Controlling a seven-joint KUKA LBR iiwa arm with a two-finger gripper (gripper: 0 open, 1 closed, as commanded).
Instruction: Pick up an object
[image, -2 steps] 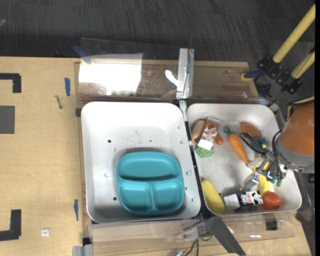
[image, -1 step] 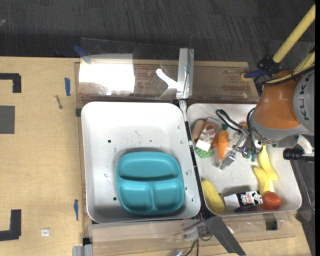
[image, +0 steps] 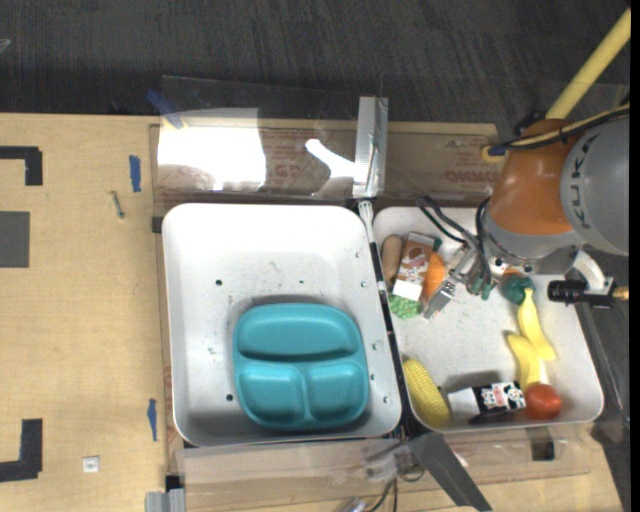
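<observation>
Left bin (image: 190, 240): white, shallow, on the table (image: 80, 300); holds one teal divided tray (image: 299, 365), three compartments, lying flat toward the near edge.
Right bin (image: 590, 390): white, shallow, just beside the left bin, rims touching along the middle; holds all the small items.
Arm (image: 565, 190): grey with orange band, reaching in from the right, over the far right corner of the right bin.
Pincer (image: 448, 288): low over the far left part of the right bin, pointing down and left; tips just beside the orange item; finger state too small and cluttered to tell; nothing visibly gripped.
Candidate item, printed packet (image: 412, 270): brown and white, with a green and white piece at its near end, against the bin's left wall.
Orange item (image: 434, 276): carrot-like, touching the packet's right side, nearest the pincer tips.
Corn cob (image: 427, 392): yellow, near left corner of the right bin.
Small carton (image: 492, 399): black and white, lying flat, just right of the corn cob.
Tomato (image: 542, 401): red, near edge, just right of the carton.
Banana (image: 530, 340): yellow, right side, far of the tomato.
Green piece (image: 516, 290): small, teal-green, at the banana's far end, partly under the arm.
Clear panel (image: 260, 150): glossy sheet beyond the left bin, glare on it.
</observation>
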